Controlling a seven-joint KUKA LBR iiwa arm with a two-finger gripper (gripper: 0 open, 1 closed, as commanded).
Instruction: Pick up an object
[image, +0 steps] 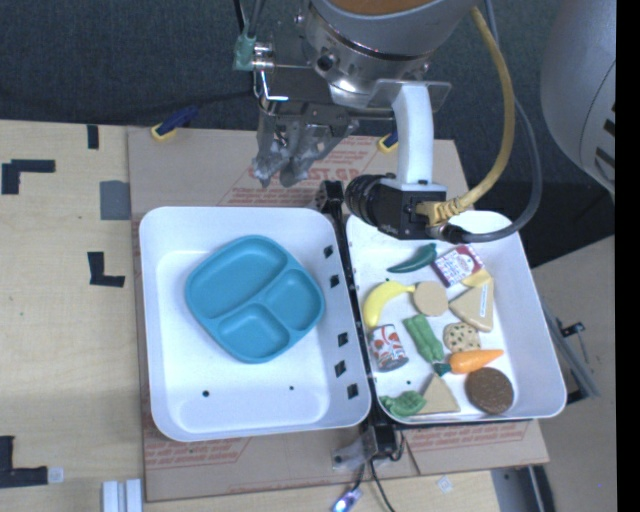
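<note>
Two shallow white plastic bins sit side by side on a cardboard-covered bench, seen from above at a slant.

The left bin (170, 400) holds one thing: a light blue plastic divided plate (254, 297) with three compartments, lying flat near the bin's middle.

The right bin (535, 360) holds a cluster of small toy foods. A dark green pepper (411, 259) lies near the far side, with a small purple and white packet (455, 266) just beside it. Below them lie a yellow banana (384, 297), a round tan biscuit (431, 298) and a pale wedge of cheese (478, 304). Nearer the front are a small red and white can (388, 346), a green bean pod (425, 337), a speckled cookie (462, 336), an orange carrot (474, 360), a round brown patty (490, 390), a tan triangular slice (438, 395) and a green leafy piece (402, 404).

The grey arm hangs over the far edge of the bench, above and beyond the bins. Its metal gripper (285, 165) points downward over the cardboard, just past the left bin's far rim, well apart from the toy foods. Nothing is seen between its fingers; whether they are parted or closed cannot be told.
</note>
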